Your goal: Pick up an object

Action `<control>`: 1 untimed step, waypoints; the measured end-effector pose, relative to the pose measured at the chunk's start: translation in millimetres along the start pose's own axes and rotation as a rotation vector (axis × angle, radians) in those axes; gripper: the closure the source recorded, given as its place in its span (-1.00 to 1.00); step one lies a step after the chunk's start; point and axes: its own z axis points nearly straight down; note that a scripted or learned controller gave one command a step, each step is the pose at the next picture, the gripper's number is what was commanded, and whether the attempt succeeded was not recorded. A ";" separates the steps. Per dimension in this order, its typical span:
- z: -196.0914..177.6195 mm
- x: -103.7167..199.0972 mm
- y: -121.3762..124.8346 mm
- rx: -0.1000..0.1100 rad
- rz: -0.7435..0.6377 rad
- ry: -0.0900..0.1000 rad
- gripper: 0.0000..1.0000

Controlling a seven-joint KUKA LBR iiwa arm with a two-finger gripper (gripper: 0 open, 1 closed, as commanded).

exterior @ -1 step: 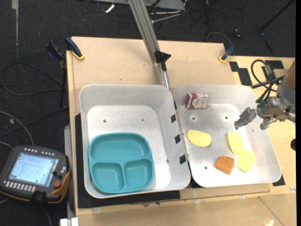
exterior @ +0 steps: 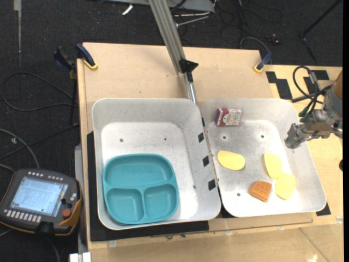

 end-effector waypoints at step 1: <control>-9.5 0.4 0.7 -0.001 -0.002 0.000 1.00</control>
